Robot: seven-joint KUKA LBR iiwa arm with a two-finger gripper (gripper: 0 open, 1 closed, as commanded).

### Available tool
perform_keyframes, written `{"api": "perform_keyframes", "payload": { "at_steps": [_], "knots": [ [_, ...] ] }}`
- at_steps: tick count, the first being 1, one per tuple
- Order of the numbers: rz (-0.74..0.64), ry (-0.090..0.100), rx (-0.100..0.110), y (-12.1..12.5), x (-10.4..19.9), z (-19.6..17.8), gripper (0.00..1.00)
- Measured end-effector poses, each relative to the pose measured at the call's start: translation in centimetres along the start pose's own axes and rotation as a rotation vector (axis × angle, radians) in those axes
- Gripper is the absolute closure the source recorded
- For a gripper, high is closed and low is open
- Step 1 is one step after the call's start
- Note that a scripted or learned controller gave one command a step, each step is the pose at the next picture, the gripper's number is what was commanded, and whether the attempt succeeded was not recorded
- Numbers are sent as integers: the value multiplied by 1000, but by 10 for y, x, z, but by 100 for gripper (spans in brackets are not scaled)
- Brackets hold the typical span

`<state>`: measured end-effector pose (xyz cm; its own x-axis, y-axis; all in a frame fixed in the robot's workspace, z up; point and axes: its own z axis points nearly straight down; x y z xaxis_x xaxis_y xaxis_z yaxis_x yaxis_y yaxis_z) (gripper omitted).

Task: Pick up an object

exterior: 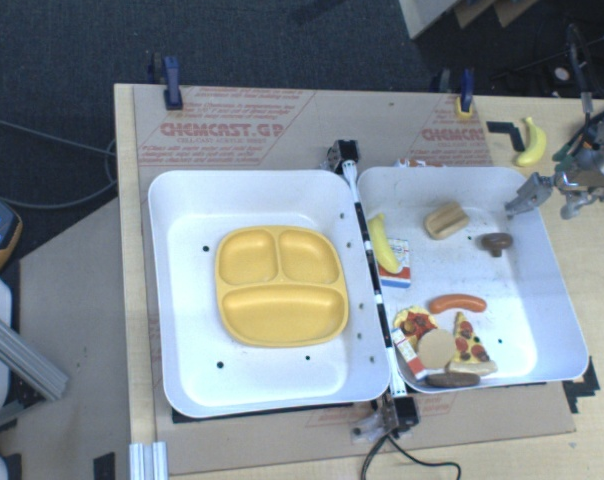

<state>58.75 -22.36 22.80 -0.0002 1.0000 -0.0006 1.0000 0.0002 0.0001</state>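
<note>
Hovering at right bin's far right rim: gripper; can't tell jaws' state, nothing seen held. Sausage lies w/ long axis approx left-right, apart from gripper.

Right bin centre, right side free; toys crowd left wall, front.

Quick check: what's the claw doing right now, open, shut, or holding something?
Claw: cannot be told; it sits at the right bin's far right rim with nothing visibly between its fingers.
</note>
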Motion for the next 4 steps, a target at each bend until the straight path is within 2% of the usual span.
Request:
{"api": "perform_keyframes", "payload": {
  "at_steps": [1, 2, 3, 4],
  "knots": [
    [-4, 7, 0, -6, 4, 133, 0],
    [-8, -1, -2, 82, 66, 144, 0],
    [-3, -2, -4, 80, 63, 132, 100],
    [-7, 4, -5, 37, 138, 37, 100]
  ]
}}
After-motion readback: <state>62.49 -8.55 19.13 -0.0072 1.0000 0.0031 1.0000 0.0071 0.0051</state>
